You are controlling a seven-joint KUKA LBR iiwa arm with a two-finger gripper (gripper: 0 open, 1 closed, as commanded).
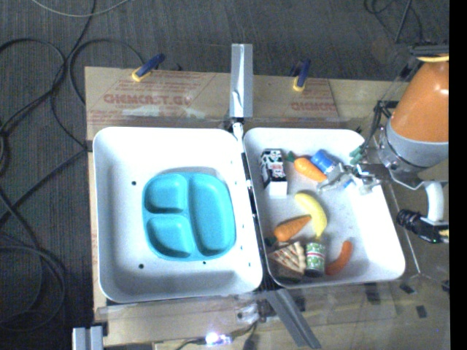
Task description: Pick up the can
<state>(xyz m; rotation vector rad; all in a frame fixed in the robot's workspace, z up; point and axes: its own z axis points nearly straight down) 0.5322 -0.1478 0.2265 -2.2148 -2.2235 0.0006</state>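
Counter (146, 97) space under your camera is mostly taken by two white bins side by side, and the right bin (379, 228) is the landmark to steer by. Beside it, the left bin (117, 195) carries a blue divided tray (191, 215), well apart from the work. Above the right bin's far right rim hangs the arm (423, 115), its gripper (349, 175) reaching in over the upper part of that bin, probably staged there to come down among the items; I cannot tell how its fingers stand. Inside the right bin you have a banana (314, 213) near the middle, a carrot (292, 227) just beside it, and a sausage (339, 257) toward the near rim. Your target, the can (315, 257), stands upright at the near rim, between the sausage and a wedge of sandwich (287, 257), so the gripper is not yet over it.
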